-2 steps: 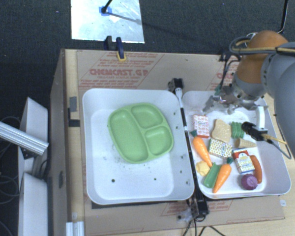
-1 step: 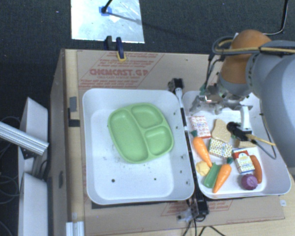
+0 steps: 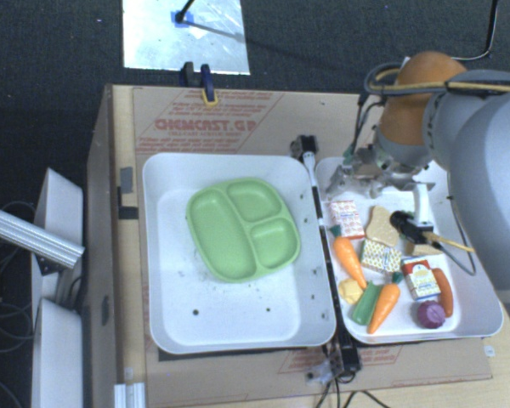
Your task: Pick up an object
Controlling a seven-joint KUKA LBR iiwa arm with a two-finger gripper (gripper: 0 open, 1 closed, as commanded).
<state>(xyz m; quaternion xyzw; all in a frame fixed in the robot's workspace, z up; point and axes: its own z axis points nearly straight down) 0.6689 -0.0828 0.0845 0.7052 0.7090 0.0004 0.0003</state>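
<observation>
The right bin (image 3: 484, 313) holds several toy foods. Among them are a red and white carton (image 3: 346, 218), a tan cracker (image 3: 381, 224), a patterned cracker (image 3: 380, 256), two carrots (image 3: 349, 260) (image 3: 385, 306), a green piece (image 3: 367, 303), a yellow piece (image 3: 350, 291), a second red carton (image 3: 421, 279), an orange sausage (image 3: 444, 290) and a purple onion (image 3: 431, 314). My gripper (image 3: 357, 179) hangs low over the far left corner of this bin, just beyond the red and white carton. Nothing shows between its fingers.
The left bin (image 3: 170, 313) holds a green divided plate (image 3: 242, 228). A ridge (image 3: 319, 228) where the two bin walls meet runs close to my gripper's left. The grey arm (image 3: 484, 168) covers the right bin's far right part.
</observation>
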